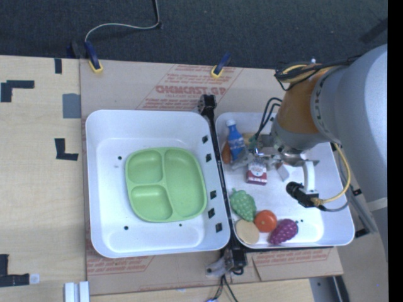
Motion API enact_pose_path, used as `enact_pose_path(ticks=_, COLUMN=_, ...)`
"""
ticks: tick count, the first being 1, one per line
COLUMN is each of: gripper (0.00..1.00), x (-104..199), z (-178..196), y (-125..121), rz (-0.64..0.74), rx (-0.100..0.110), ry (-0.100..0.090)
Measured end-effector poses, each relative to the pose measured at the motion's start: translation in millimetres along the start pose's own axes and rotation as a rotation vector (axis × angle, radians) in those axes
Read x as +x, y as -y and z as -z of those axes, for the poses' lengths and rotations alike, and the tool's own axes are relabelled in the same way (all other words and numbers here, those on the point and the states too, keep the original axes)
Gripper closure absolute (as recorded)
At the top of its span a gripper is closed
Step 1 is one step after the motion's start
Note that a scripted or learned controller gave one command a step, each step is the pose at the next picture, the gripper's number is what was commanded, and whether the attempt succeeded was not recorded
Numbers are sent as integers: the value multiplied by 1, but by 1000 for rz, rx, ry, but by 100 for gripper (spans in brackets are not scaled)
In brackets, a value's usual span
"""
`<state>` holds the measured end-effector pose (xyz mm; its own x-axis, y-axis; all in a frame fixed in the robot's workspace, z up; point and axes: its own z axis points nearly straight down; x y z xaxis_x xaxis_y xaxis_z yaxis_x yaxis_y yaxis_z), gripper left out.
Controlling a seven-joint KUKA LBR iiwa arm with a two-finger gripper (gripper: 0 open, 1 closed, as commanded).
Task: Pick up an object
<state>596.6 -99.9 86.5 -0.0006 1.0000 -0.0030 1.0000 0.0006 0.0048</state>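
Arm (327,106) bent over right bin (334,228), pincer (259,159) (grip unclear) above red-white carton (256,176).

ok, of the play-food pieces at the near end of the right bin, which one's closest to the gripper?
The green bumpy piece. It lies uppermost of the cluster, just below the red-and-white packet under the gripper; the tomato, purple grapes and tan disc sit farther off.

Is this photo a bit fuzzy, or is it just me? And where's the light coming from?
In the camera view the whole image is soft; the small items in the right bin, such as the blue bottle and the purple grapes, lack crisp edges. Lighting looks even and diffuse, with faint shadows along the walls of the left bin. The green tray shows no harsh glare.
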Motion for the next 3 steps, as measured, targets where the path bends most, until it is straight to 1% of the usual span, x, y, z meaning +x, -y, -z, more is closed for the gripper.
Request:
enact_pose_path(ticks=1, gripper=0, x=3, z=0, y=25, rz=0, rx=-1, ry=0)
enact_pose_path(ticks=2, gripper=100, x=2, z=10, y=25, rz=0, rx=0, ry=1)
enact_pose_path(ticks=3, gripper=100, x=68, z=98, y=61, rz=2, rx=6, ry=-4)
